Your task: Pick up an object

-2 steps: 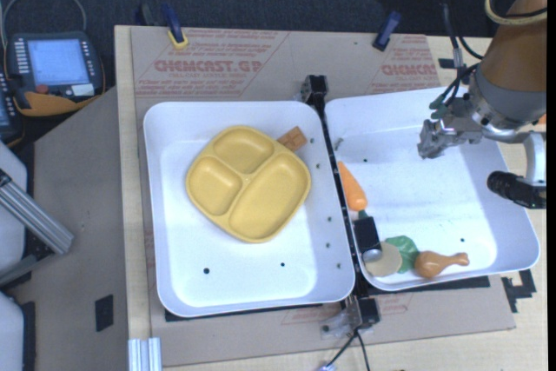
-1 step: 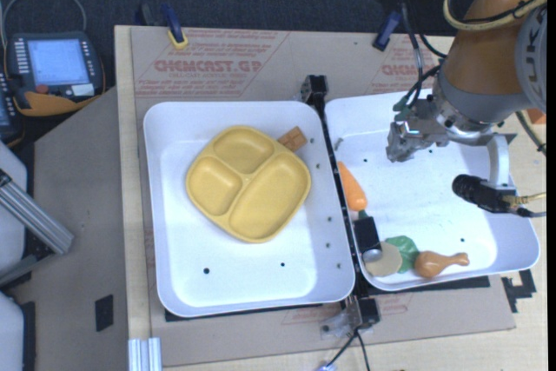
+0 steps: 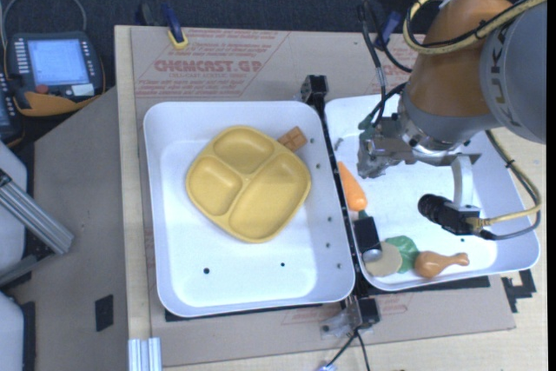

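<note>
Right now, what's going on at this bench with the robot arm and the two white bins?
A grey and orange robot arm reaches in from the right over the right bin, apparently trying to pick something up. Its pincer hangs above the bin's upper left part, near an orange carrot-shaped toy lying by the left wall. Nothing is visibly held. A green piece, a tan round piece and a toy drumstick sit along the near edge. The left bin holds a yellow divided plate with a small brown block beside it.

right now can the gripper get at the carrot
Probably yes. The gripper hangs in the right bin just beside the carrot, which lies bare by the bin's left wall; that wall may crowd one finger.
</note>
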You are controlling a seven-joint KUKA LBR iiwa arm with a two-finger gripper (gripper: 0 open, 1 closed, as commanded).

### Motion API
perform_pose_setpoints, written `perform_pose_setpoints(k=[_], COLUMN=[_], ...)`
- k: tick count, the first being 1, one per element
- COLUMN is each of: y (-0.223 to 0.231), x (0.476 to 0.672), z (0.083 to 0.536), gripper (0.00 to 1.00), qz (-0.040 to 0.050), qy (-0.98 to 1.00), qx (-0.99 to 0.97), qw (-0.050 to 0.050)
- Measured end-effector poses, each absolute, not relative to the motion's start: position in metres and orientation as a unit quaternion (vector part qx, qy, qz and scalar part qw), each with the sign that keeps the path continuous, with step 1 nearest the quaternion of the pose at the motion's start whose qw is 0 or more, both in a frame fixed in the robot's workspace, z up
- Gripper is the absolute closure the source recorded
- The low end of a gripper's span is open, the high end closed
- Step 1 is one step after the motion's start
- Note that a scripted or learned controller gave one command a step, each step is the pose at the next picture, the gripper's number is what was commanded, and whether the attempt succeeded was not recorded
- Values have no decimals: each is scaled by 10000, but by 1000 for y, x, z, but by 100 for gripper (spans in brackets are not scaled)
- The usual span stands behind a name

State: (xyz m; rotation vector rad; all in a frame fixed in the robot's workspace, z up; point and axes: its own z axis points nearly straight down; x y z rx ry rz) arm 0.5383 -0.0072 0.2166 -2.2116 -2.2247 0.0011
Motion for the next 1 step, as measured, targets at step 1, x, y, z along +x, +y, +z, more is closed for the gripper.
perform_pose_setpoints(k=[1], y=[56], x=[525], z=[222], gripper=[100], qz=[-4], qy=[-7099], qx=[-7043], qw=[19])
